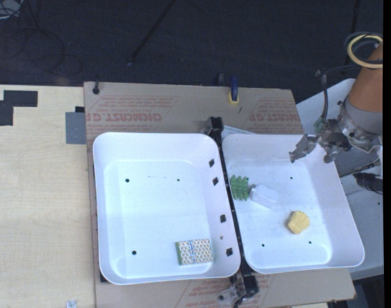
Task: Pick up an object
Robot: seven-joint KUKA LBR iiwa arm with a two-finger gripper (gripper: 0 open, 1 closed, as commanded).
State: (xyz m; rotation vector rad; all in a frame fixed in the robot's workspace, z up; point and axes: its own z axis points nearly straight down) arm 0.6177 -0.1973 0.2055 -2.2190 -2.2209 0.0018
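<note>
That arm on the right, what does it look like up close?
The arm has an orange band above a grey wrist. Its end effector is small, grey and metallic, with two thin fingers. A dark cable curves beside it, and a yellowish looped ring sits above.

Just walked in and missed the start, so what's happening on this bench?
A grey robot arm reaches in from the right, its gripper open over the far edge of the right bin with nothing between its fingers. That bin holds a green toy, a clear bottle and a yellow object. A patterned sponge lies in the left bin. Nothing has been picked up yet.
</note>
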